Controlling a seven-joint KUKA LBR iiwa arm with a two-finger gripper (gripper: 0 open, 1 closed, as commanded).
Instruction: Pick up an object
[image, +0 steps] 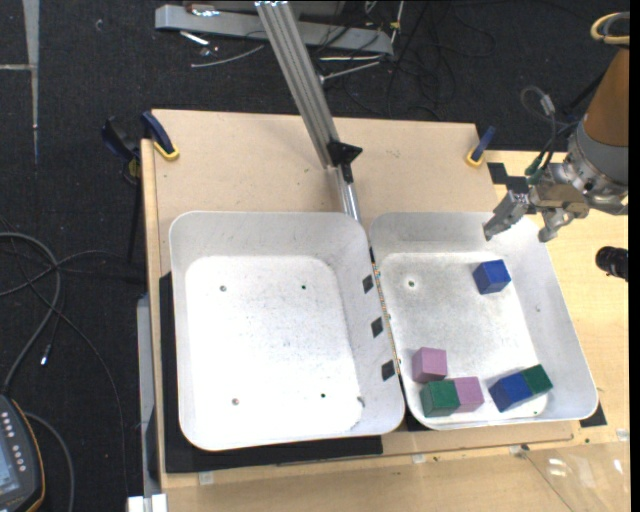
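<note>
My gripper (527, 225) hangs open over the far right edge of the right bin (440, 235), its two fingers spread apart with nothing between them. A blue cube (491, 276) lies in that bin just below and left of the gripper. Near the bin's front edge lie a pink cube (430, 363), a green cube (439, 398), a second pink cube (467, 392), another blue cube (511, 389) and a small green cube (537, 379).
The left bin (200, 240) sits beside the right one, their rims meeting at the middle. A metal pole (310, 90) slants down to the bench's back. Clamps (160, 135) grip the bench's far corners.
</note>
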